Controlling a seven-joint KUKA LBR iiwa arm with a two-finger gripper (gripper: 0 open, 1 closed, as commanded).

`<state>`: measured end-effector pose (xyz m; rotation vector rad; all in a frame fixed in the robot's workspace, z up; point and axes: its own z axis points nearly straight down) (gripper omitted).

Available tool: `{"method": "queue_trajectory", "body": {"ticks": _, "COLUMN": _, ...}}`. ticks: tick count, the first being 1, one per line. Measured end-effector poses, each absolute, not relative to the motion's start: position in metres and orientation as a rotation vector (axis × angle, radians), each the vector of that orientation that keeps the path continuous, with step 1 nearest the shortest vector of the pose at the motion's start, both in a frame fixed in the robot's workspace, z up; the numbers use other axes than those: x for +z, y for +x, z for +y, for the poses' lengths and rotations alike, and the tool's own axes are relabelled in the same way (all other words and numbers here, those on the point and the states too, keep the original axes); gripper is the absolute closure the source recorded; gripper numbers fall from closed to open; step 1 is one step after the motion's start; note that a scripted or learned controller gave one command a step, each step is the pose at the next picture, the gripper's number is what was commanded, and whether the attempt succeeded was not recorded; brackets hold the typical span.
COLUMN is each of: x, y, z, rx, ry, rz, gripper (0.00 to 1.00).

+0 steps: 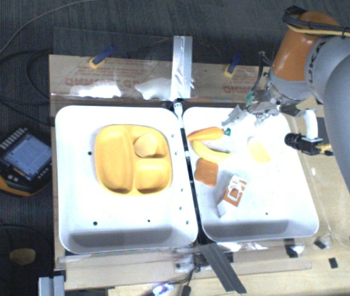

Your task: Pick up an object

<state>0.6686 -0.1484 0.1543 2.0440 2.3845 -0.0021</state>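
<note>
Camera view shows the metal two-finger gripper (249, 111) above the far side of the right shallow white bin (286, 221); I cannot tell if it is open or closed. Near it lies an orange carrot-shaped toy (204, 133) touching a yellow banana-shaped toy (210, 150). The left white bin (76, 221) holds a yellow divided plastic tray (116, 159).

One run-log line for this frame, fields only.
arm: over right bin far edge | gripper: above the bin, nothing seen held | nearest: carrot, banana | left bin: yellow tray
</note>
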Motion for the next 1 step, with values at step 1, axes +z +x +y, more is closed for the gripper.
{"method": "queue_trajectory", "body": {"ticks": 1, "x": 0.0931, "y": 0.6680, "z": -0.2079, "rx": 0.004, "ry": 2.097, "rz": 2.353, "gripper": 0.00}}
